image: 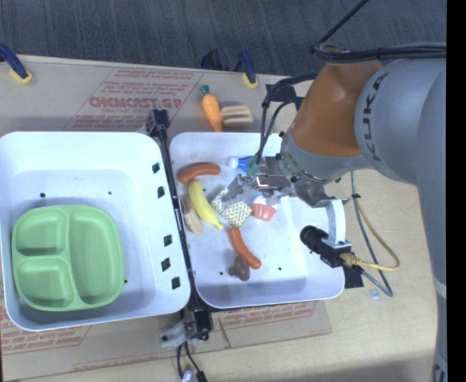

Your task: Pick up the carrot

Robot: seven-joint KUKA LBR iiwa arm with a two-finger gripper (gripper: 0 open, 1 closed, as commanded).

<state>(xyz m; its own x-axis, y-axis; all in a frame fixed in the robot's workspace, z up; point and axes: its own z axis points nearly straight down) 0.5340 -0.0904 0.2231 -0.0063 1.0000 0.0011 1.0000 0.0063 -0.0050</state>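
Carrot [210, 111] lay outside both bins, on the cardboard just past the far rim of the right bin [320, 286], beside a small sandwich-like toy [236, 116]. Long axis ran roughly 11-to-5, green top toward 11. Gripper [244, 188] hovered low inside the right bin, over the banana [203, 205] and hot dog [198, 170] clutter (finger spacing couldn't be told from this view, nothing visibly held). From the gripper the carrot sat toward 11 o'clock, across the bin wall. Likely needs a lift and reposition first.
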